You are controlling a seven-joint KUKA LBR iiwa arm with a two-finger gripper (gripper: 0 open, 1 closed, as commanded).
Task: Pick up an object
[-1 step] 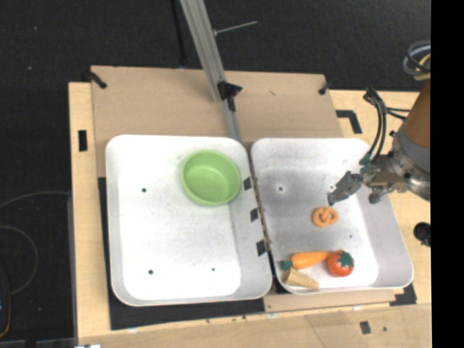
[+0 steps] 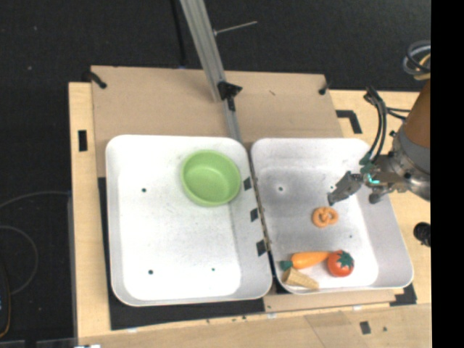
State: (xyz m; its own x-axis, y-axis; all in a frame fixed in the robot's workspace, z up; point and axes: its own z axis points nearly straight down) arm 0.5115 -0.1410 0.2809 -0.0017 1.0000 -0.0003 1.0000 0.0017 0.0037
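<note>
Reaching in from the right, the arm [image 2: 417, 140] has its fingers [image 2: 344, 189] hanging over the right bin [image 2: 304, 154], just above and to the right of a small orange pretzel-shaped toy [image 2: 325, 217]. Whether the fingers are spread or closed I cannot tell; they read as one dark shape at this slant, and nothing is seen between them.

That orange piece looks like the likeliest target, lying flat on the bin floor, apart from the rest. Near the front wall sit a carrot [image 2: 309, 259], a tomato [image 2: 340, 264] touching or just beside it, and a pale cone-shaped piece [image 2: 301, 279]. A green bowl [image 2: 211, 178] rests in the left bin [image 2: 145, 267], well away.

To do this step well, the fingers should be centred squarely over the orange piece before going down, since they now seem a little off to its upper right. The piece is low and thin, so the tips need to come right down to the bin floor and close across its narrower width; stopping short would probably mean closing on air.
</note>
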